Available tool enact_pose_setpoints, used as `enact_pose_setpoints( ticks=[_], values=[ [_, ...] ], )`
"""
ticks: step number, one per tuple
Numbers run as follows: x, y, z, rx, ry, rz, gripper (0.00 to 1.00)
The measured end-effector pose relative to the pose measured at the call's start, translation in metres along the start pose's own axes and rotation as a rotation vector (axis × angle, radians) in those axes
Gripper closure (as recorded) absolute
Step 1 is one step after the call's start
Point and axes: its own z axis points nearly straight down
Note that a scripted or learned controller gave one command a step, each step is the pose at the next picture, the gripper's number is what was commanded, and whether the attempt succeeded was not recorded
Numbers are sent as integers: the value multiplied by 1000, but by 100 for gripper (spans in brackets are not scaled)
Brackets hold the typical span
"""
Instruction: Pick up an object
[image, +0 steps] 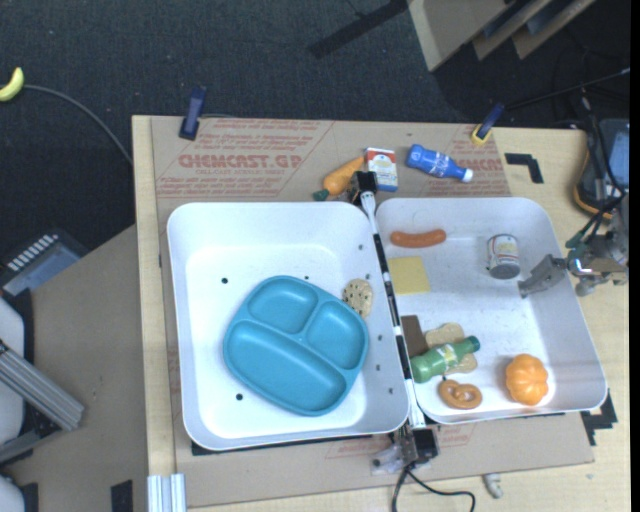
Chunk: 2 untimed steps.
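My gripper (541, 276) reaches in from the right over the right bin (574, 318), low near its right wall. It hangs just right of and slightly below a small silver can (503, 255). The same bin holds a sausage (417, 238), a yellow cheese slice (408, 274), a green bottle (444, 359) lying on its side, a pretzel (461, 394), an orange pumpkin (527, 379) and a pale bread piece (444, 334). None of these objects touches the gripper.
The left bin (200, 250) holds a blue divided plate (295, 343) and a cookie (357, 294). Behind the bins on the board lie a carrot (342, 177), a small carton (381, 168) and a blue bottle (438, 163). Clamps (192, 112) grip the far edge.
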Motion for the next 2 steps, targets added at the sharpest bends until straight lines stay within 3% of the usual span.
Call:
enact_pose_setpoints(
  ticks=[1, 2],
  values=[
    [-2, 110, 37, 3, 3, -3, 0],
    [-2, 119, 119, 7, 12, -6, 0]
  ],
)
